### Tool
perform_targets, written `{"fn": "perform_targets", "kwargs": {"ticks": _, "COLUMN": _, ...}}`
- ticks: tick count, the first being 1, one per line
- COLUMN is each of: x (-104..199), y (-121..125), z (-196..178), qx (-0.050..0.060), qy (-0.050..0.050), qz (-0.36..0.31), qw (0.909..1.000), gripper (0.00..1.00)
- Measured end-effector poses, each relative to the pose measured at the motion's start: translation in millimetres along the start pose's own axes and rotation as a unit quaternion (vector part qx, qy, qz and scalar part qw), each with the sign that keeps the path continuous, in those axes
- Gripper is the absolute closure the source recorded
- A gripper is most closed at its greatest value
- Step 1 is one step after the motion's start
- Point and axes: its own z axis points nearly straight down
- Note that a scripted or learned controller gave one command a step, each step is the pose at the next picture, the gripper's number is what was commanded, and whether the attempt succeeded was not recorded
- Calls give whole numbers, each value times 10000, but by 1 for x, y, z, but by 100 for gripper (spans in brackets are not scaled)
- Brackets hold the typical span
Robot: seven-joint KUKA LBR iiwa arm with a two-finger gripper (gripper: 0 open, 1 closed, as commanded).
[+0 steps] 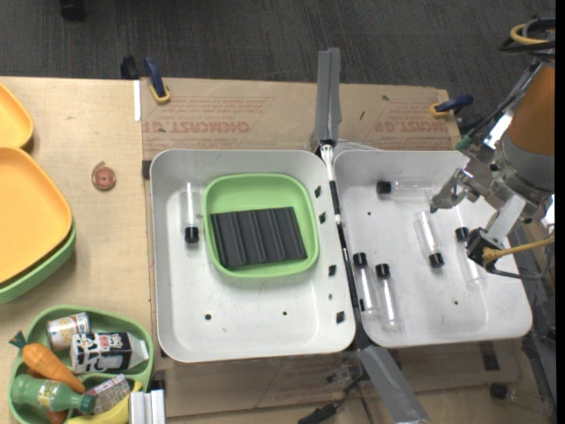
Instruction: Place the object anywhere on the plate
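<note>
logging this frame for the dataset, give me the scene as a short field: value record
plate: green square plastic plate with a dark ribbed insert, in the left white bin
tube beside plate: one clear black-capped tube left of the plate, in the same bin
right white bin: several clear black-capped tubes lying loose, e.g.
pincer: over the right bin's right side, nothing seen between its fingers
plate load: no tube on it yet
</note>
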Motion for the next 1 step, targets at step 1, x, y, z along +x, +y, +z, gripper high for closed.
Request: {"fn": "perform_targets", "kwargs": {"ticks": 1, "x": -4, "y": -23, "z": -28, "qx": -2, "qy": -1, "qz": 1623, "qw": 9867, "gripper": 0}}
